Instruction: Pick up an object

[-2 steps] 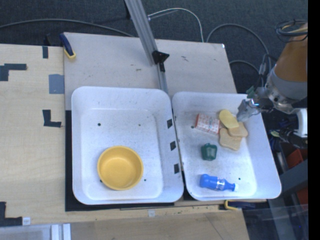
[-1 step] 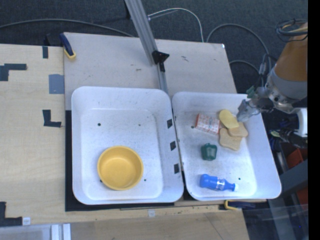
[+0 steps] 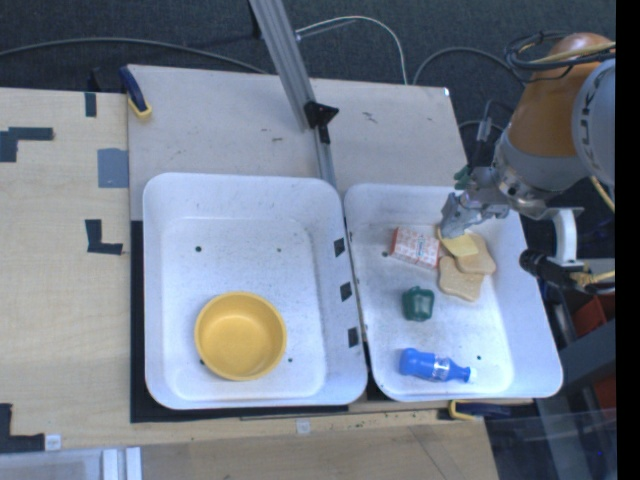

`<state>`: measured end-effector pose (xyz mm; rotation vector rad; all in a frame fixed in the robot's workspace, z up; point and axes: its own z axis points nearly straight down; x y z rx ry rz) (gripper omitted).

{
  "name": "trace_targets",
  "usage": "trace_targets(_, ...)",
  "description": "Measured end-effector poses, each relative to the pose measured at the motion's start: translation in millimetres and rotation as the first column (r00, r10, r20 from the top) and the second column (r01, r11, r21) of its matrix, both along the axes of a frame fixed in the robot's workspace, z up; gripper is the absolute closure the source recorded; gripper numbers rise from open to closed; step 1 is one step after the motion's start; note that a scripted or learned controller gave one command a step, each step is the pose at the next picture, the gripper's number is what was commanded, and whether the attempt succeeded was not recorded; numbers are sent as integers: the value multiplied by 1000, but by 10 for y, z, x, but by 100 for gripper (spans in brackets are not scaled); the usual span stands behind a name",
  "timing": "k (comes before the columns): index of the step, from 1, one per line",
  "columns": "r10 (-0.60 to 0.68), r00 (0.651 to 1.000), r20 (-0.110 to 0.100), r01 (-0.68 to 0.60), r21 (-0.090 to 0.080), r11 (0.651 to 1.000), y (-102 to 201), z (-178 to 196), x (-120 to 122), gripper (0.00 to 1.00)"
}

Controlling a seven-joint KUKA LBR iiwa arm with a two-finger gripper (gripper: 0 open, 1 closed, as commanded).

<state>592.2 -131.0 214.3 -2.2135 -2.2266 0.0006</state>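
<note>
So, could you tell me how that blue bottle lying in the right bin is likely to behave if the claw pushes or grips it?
The blue bottle lies on its side in the right bin, so a sideways push would probably roll it. It looks like small plastic, likely light and fairly stiff. Its rounded, smooth body may slip from a pinch unless gripped across the middle.

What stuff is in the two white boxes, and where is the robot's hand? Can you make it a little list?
left bin: a yellow bowl, near the front
right bin: four things
red-and-white packet: beside the sandwich, on its left
toy sandwich: tan bread with a yellow slice, just under the hand
green toy: middle of the bin
blue bottle: lying on its side at the front
hand: low over the sandwich's top edge
hand holding anything: cannot tell
</note>
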Motion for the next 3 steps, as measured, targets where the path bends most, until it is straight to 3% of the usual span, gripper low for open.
trace_targets(3,2,1000,-1,-2,1,1000,1770,147,43,100)
